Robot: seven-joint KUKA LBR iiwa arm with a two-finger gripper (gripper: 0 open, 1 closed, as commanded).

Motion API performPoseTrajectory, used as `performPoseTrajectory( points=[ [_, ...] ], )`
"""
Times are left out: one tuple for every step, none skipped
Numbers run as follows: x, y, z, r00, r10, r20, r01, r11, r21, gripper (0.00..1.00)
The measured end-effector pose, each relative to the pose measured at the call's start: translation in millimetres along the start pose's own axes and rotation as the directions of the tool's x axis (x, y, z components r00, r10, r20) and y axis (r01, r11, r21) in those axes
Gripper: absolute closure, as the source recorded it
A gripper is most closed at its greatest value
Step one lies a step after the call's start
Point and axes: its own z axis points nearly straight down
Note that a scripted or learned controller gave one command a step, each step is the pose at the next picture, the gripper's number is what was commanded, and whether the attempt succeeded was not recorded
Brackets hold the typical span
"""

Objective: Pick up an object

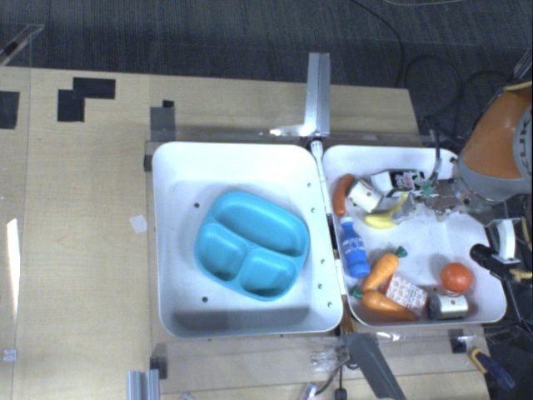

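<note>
The right bin holds several objects: a reddish sausage, a white cup, a yellow banana, a blue bottle, two carrots, a red-and-white packet, a tomato and a small dark can. My gripper reaches in from the right and sits low over the bin's back part, just right of the cup and above the banana. Cables and metal parts clutter its tip.
The left bin carries a blue divided tray. A metal post stands behind the wall between the bins. The arm's orange band hangs over the right bin's far corner. Black cables run along the right.
</note>
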Motion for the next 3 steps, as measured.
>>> performPoseTrajectory(
  points=[
    [1,0,-6,1.000,-0.002,-0.002,0.002,1.000,0.003,1.00],
    [7,-23,-32,0.996,0.085,-0.005,-0.084,0.996,0.020,1.00],
    [32,16,-91,0.991,0.131,-0.003,-0.130,0.991,0.019,1.00]
  ],
)
